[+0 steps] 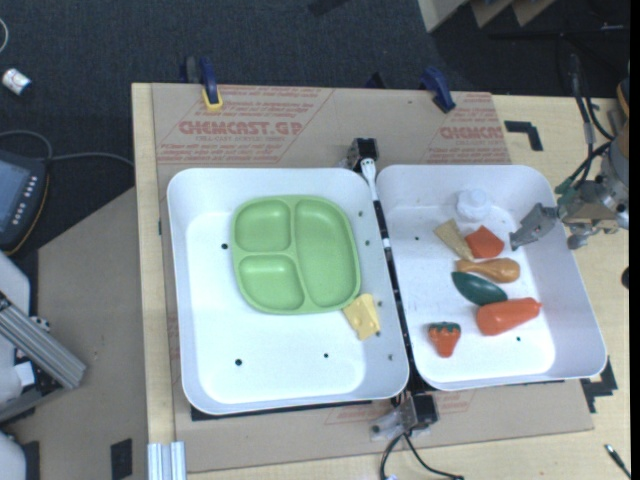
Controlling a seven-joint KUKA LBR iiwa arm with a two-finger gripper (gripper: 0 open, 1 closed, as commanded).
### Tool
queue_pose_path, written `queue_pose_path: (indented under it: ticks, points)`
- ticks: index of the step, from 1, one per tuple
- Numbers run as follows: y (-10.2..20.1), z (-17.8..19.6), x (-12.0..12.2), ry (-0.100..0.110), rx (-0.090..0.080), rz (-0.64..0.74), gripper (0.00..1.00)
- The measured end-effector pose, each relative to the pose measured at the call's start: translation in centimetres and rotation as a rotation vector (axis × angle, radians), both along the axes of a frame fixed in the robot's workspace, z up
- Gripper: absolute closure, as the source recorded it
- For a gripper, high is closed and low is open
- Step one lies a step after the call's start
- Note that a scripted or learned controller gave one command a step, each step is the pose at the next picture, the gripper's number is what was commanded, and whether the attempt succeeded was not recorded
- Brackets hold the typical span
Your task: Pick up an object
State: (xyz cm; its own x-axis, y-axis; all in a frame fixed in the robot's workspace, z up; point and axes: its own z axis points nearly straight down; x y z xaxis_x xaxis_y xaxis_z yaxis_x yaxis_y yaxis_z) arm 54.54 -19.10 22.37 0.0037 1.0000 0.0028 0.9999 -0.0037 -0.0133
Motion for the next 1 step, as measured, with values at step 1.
queue_pose_path:
  ticks: [1]
  points:
    - [0.04,0.75,0.28,-0.014,-0.003,0.004,0.0]
